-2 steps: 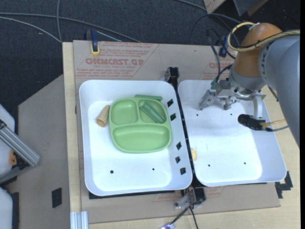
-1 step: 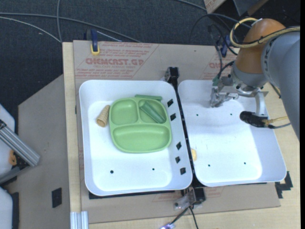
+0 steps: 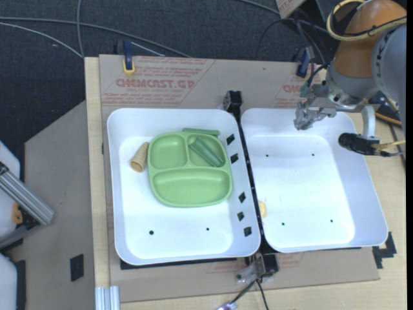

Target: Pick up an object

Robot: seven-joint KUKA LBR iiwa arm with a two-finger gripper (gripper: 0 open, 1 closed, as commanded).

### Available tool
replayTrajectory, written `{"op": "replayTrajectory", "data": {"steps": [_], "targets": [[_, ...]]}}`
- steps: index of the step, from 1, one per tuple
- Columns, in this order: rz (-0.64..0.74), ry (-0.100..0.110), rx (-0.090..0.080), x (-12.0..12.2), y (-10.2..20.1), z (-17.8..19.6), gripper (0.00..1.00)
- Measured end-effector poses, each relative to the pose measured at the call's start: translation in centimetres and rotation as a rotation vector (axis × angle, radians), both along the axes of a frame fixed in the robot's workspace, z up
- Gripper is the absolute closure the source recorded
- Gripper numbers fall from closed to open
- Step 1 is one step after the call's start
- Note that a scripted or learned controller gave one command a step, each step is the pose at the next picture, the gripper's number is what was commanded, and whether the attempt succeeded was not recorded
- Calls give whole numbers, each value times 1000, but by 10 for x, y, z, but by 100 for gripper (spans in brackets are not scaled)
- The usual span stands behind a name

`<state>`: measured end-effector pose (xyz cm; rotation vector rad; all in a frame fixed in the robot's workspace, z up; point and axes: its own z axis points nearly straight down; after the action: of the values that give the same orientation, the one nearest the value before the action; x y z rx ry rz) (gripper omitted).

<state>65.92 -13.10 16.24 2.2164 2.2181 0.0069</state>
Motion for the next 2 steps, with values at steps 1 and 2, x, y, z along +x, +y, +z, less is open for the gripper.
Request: {"op": "replayTrajectory", "data": {"steps": [1,2], "targets": [[0,0,0,0,-1,65,100],[0,3,0,1,-1,87,100]]}}
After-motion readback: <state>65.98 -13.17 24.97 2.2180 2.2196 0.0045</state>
